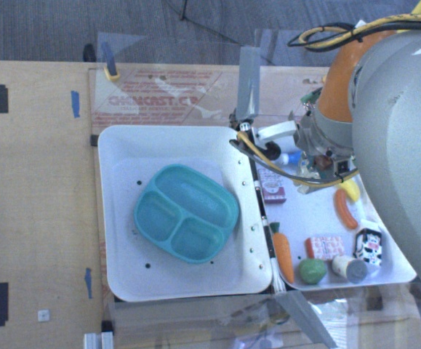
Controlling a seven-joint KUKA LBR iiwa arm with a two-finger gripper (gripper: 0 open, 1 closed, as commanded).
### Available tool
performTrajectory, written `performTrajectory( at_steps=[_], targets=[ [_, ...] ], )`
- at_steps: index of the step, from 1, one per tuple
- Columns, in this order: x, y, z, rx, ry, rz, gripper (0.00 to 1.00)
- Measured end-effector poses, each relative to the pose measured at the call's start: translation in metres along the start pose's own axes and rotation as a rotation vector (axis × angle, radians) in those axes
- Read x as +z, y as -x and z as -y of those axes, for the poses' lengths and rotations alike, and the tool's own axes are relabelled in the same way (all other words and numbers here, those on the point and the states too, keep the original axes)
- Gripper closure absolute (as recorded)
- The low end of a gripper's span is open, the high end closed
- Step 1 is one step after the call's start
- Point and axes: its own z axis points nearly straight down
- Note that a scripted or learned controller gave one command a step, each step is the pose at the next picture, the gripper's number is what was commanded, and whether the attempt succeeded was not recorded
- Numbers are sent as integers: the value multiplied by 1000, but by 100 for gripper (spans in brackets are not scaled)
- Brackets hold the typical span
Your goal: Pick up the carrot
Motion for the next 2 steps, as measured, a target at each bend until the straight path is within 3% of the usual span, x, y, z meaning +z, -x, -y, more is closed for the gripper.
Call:
performTrajectory(
  at_steps=[1, 2],
  targets=[
    [23, 27, 79, -8, -1, 3, 100],
    [58, 44, 105, -7, -9, -1, 100]
  ],
)
